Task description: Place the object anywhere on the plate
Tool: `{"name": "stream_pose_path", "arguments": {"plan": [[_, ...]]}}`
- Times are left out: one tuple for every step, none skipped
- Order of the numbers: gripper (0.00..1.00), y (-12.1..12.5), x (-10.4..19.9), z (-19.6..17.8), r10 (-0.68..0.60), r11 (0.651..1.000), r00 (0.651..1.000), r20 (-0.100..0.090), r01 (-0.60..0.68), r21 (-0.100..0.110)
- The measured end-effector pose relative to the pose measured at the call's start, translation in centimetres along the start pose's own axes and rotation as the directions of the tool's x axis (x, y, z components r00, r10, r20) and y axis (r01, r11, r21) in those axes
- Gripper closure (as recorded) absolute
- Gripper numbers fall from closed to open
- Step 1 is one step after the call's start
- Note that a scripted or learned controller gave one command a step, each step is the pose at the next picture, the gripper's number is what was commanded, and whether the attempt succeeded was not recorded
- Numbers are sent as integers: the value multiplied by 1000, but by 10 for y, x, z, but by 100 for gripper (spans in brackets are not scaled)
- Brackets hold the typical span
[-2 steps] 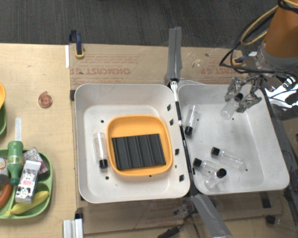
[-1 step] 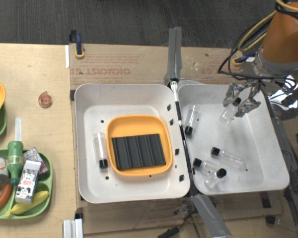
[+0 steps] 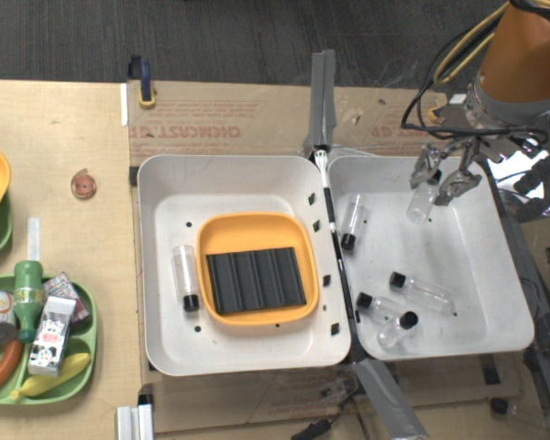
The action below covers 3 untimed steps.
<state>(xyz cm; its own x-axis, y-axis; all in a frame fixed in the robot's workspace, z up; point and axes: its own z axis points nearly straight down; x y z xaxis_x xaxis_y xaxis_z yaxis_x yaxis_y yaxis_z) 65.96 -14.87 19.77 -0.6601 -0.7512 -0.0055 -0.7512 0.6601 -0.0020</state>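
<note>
The gripper [image 3: 445, 177] hung over the upper right part of the right bin [image 3: 495, 246], well to the right of the orange plate [image 3: 257, 232], and a clear plastic vial [image 3: 422, 204] appeared to sit between its fingers, tilted, its upper end in the grasp and its lower end hanging free above the bin floor; the hold looked closed on the vial near its top, though the clear wall made the contact hard to read. The vial looked light, stiff and smooth, so it would probably slip or swing if pinched only at the tip; a grip across the middle of the tube would seem steadier, and being round it could roll once set down. Further from the plate's right edge lay other vials in the same bin: one with a black cap [image 3: 351, 223] just beside the divider, and a loose cluster [image 3: 399, 305] toward the bin's lower part, some clear bodies hard to separate. The plate itself sat in the left bin [image 3: 160, 246], bearing a dark ribbed insert [image 3: 255, 278], with another black-capped vial [image 3: 185, 278] touching or just beside the plate's left rim.
</note>
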Motion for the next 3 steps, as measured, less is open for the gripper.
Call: {"name": "stream_pose_path", "arguments": {"plan": [[100,0,0,-1,-67,998,998,-1,67,-1],[100,-6,6,12,-216,976,976,-1,216,-1],[100,15,9,10,-316,949,949,-1,316,-2]]}}
